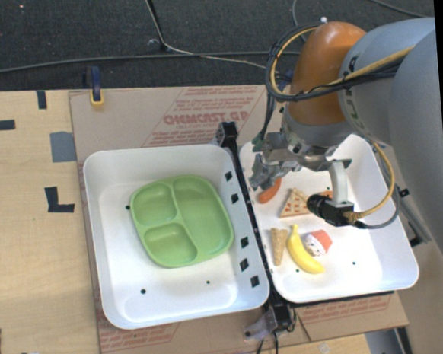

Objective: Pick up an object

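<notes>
Camera view: the arm (366, 69) comes in from the right, orange band (327, 57) above the wrist, pincer (266, 178) low over the right bin (382, 274) near its upper left corner. Pincer state: cannot tell, the tips are dark and blur into the wrist body above. Nothing clearly sits between them.

Just below the pincer tip, an orange-red carrot-like piece (269, 194), touching or nearly touching the tip; contact unclear. To the lower right of the pincer, a pizza slice (294, 203), flat on the bin floor. Further down from the pincer, a cone (278, 244), a banana (304, 251) beside it and a small red-white toy (317, 241) against the banana. Right of the pincer, a black cylinder on a cable (332, 209), hanging from the wrist over the bin.

Left of the pincer, across the black divider (243, 209), the left bin (170, 306) with a green tray (182, 220) of three compartments, lying flat, well apart from the pincer.

Both bins rest on a cardboard sheet (201, 109) on the bench (19, 226). Up and far left of the pincer, a yellow clamp (96, 94) at the sheet's edge.
</notes>
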Controlling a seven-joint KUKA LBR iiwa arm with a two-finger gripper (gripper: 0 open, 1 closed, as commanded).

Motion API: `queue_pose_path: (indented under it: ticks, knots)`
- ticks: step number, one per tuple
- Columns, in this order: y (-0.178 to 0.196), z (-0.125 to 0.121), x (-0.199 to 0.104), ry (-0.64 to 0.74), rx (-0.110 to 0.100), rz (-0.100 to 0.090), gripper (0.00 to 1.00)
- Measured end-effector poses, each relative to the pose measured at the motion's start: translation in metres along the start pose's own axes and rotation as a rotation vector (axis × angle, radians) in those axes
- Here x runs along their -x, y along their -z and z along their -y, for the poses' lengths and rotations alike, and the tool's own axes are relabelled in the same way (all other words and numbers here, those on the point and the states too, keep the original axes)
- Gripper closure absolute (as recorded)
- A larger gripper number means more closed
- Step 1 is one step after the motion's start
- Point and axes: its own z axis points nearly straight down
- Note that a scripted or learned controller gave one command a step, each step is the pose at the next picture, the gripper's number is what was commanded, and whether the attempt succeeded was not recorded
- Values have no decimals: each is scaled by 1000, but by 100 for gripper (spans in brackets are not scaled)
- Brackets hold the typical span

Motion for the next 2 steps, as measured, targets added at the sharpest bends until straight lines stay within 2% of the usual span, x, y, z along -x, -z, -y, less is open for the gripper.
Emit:
queue_pose_path:
  ticks: [1,2]
  knots:
    - [2,-9,-44,-1,1,0,100]
    - [7,-34,-100,0,2,0,100]
